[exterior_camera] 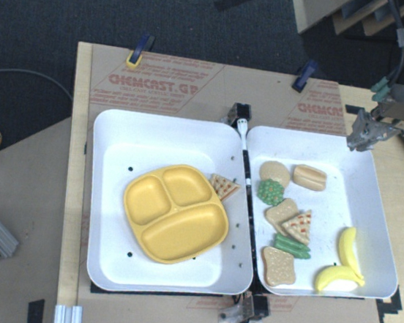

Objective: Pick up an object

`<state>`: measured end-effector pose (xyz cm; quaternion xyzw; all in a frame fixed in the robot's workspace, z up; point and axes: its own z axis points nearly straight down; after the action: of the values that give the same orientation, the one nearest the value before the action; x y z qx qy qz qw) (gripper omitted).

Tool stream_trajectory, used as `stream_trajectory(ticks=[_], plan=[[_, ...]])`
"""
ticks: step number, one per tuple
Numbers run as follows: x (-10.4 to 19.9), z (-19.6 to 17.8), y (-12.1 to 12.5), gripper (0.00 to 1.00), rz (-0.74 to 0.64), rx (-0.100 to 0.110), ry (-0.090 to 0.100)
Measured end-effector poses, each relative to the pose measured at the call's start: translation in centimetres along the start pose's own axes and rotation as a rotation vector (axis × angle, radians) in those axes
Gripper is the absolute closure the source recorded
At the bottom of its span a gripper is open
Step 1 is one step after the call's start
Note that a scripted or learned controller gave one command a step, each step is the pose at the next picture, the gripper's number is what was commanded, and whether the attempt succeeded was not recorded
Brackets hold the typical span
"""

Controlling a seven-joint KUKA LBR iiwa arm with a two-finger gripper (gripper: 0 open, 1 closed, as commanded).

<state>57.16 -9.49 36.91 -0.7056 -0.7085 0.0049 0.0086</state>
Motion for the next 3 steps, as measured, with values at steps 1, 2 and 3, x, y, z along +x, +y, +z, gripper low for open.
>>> stream_trajectory(ticks=[1, 2, 3], plan=[[-1.7, 8.0, -5.2, 1.00, 0.008, -0.006, -0.003], [-2.4, 23.7, -9.4, 1.00, 0.008, 0.000, -0.001], [4.2, 12.5, -8.7, 1.00, -0.004, -0.031, -0.003]])
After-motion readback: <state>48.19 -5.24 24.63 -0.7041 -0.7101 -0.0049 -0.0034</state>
